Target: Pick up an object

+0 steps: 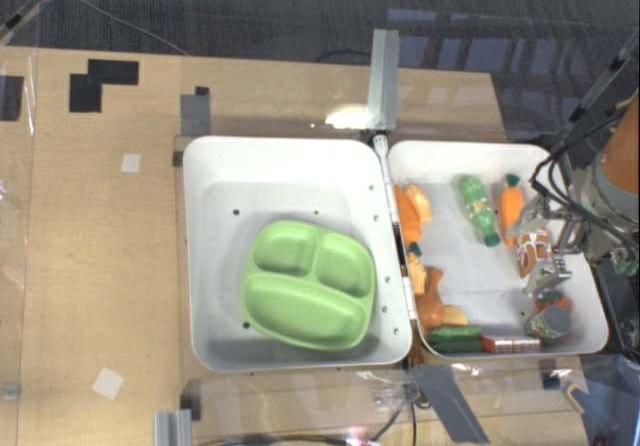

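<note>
My gripper [545, 272] hangs low over the right side of the right bin [470, 264], reaching in from the right. A small orange and white object [532, 250] lies right against it, and I cannot see whether it is gripped. Close by lie an orange carrot [511, 206], a green bottle-shaped toy [478, 206] and a round dark can [552, 320]. Along the bin's left wall sit orange pieces [410, 210] and a brown and orange toy [431, 300]. A green cucumber [455, 339] and a red piece [514, 343] rest at the front edge.
The left bin [220, 234] holds a green divided plate [309, 283], slightly tilted. A metal post [384, 84] stands behind the seam between the bins. Black cables [585, 149] trail off the arm at the right. Wooden bench surrounds the bins.
</note>
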`<state>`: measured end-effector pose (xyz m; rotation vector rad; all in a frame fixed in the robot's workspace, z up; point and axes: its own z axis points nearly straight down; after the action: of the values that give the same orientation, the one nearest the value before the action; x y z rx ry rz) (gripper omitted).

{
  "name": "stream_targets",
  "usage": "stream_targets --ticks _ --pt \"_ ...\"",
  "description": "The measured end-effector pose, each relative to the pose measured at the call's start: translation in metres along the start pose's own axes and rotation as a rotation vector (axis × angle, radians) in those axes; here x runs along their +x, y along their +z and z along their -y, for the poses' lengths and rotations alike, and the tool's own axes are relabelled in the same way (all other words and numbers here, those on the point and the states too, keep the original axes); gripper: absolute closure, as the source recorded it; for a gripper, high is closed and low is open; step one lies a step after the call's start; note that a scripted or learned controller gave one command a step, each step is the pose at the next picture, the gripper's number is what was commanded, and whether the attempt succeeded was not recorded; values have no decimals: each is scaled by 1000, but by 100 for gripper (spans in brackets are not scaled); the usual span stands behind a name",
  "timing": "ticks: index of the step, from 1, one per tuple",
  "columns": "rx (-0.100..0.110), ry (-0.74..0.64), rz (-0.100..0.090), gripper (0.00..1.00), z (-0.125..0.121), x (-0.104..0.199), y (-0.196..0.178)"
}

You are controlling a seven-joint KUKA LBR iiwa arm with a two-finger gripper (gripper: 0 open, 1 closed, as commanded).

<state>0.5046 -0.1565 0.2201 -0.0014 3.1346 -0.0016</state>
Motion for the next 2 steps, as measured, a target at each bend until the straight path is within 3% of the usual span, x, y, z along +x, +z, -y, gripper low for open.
stream_targets --ticks 1,2 --pt "3 44 8 0 33 -17 127" --pt "-2 191 7 0 -21 -78 131"
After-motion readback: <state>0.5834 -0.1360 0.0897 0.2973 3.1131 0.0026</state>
